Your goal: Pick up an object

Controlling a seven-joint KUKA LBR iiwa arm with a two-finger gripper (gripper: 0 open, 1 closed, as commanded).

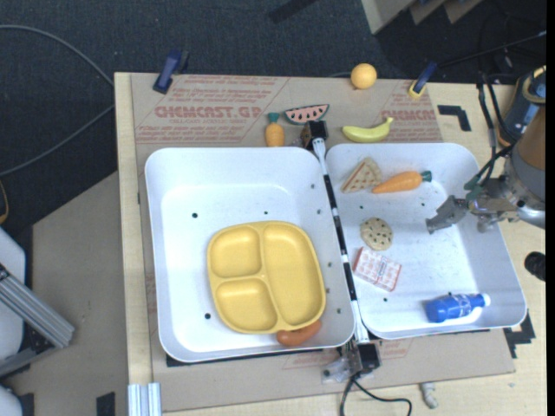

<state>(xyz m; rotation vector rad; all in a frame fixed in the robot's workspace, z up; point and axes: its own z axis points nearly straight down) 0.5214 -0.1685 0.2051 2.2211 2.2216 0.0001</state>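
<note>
Camera view, single fixed overhead. I am counting two white bins sitting side by side: left bin [173, 232], right bin [494, 267].

Left bin: I am seeing one yellow three-compartment plate [264, 276] lying near the centre, and one orange-red sausage-like item [297, 334] sticking out from under the plate's near edge, touching the bin's front wall.

Right bin: I am counting five objects. One sandwich wedge [361, 177] and one carrot [401, 181] are lying beside each other near the far wall. One cookie [376, 232] is sitting near the left wall, with one red-and-white packet [377, 271] just in front of it. One blue bottle [453, 307] with a white cap is lying on its side by the near right corner.

The gripper [438, 222] is reaching in from the right and hanging over the bare middle of the right bin, well apart from the carrot and the bottle. Nothing is sitting between its fingers; I cannot tell whether the jaws are spread or pressed together.

On the board behind the bins I am counting one watermelon slice [307, 113], one banana [368, 131], one orange ball [363, 76], one small orange fruit [275, 133], and two blue clamps, left clamp [168, 72] and right clamp [422, 80].
</note>
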